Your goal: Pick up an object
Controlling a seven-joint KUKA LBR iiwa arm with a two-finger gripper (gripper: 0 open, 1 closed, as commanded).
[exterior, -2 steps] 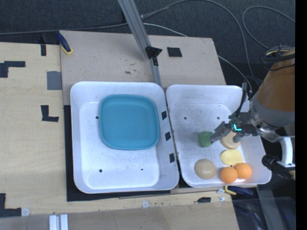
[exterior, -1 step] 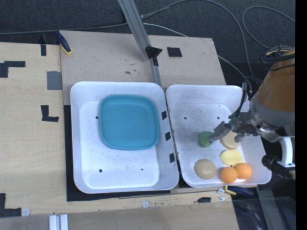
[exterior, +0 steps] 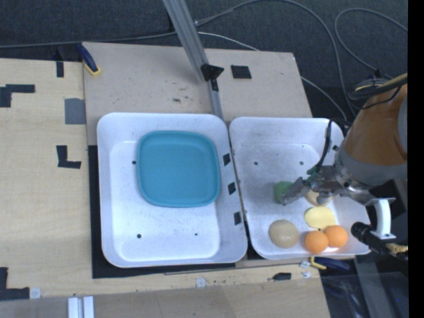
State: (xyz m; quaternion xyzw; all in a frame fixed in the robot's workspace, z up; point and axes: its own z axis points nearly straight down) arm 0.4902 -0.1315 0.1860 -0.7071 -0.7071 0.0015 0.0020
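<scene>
In the right bin (exterior: 265, 138) a small green object (exterior: 283, 189) lies near the middle. My gripper (exterior: 300, 192) reaches in from the right, low over the bin floor, with its tip right against the green object's right side. Just below the gripper rests a pale yellow object (exterior: 320, 216). Along the bin's front edge sit a beige ball (exterior: 283, 233) and two orange balls (exterior: 316, 242) (exterior: 336, 236). Whether the green object is held is hidden by the gripper body.
The left bin (exterior: 119, 230) holds a blue square plate (exterior: 177, 168). A grey metal post (exterior: 192, 38) slants across the back of the bench toward the gap between the bins. Black cables (exterior: 331, 38) run at the back right.
</scene>
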